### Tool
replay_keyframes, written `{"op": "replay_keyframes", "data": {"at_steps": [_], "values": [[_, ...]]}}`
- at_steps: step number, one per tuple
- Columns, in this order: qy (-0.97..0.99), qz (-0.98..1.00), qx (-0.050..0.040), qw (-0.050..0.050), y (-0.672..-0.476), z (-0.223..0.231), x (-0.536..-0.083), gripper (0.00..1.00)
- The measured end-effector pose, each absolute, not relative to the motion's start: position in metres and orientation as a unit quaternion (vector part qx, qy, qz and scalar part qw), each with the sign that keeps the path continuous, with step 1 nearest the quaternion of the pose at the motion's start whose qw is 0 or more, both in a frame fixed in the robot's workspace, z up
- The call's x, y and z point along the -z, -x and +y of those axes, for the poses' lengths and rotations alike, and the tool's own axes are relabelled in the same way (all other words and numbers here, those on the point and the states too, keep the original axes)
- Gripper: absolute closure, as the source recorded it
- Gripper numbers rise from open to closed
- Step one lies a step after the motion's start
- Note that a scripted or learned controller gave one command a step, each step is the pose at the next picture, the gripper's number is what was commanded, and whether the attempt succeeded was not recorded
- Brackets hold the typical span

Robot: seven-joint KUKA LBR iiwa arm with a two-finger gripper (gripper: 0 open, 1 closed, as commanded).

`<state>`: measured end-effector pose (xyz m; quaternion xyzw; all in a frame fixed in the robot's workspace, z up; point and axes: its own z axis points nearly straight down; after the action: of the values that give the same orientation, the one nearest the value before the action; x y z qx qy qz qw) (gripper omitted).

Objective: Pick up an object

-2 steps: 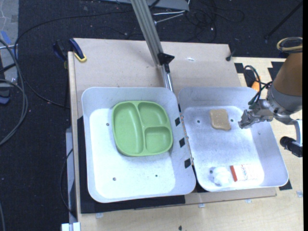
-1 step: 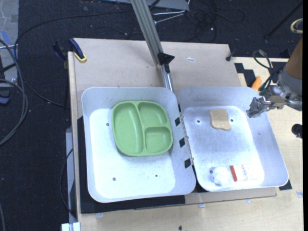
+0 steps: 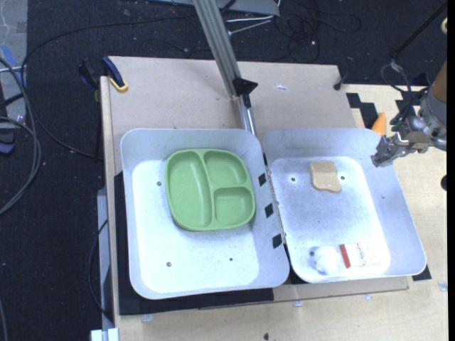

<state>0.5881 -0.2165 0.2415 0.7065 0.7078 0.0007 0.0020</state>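
Note:
The right bin (image 3: 387, 215) holds a tan, toast-shaped piece (image 3: 325, 177) near its far middle. A crumpled white lump (image 3: 326, 259) and a small red-and-white packet (image 3: 358, 254) lie side by side by its near edge. My gripper (image 3: 384, 153) hangs over the bin's far right rim, to the right of the tan piece and apart from it. Nothing shows in its grasp. The arm comes in from the right edge of the camera view.
A green three-compartment plate (image 3: 210, 189) lies in the left bin (image 3: 142, 219). A slanted metal pole (image 3: 220, 38) rises from the bench between the bins at the back. Bare bench runs behind both bins.

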Motion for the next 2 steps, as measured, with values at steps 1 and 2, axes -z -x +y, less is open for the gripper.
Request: {"op": "replay_keyframes", "data": {"at_steps": [1, 2], "values": [[-0.705, 0.71, -0.0004, -0.001, -0.578, -0.159, -0.248, 1.0], [-0.705, 0.71, -0.0002, -0.001, -0.573, -0.105, -0.246, 1.0]]}}
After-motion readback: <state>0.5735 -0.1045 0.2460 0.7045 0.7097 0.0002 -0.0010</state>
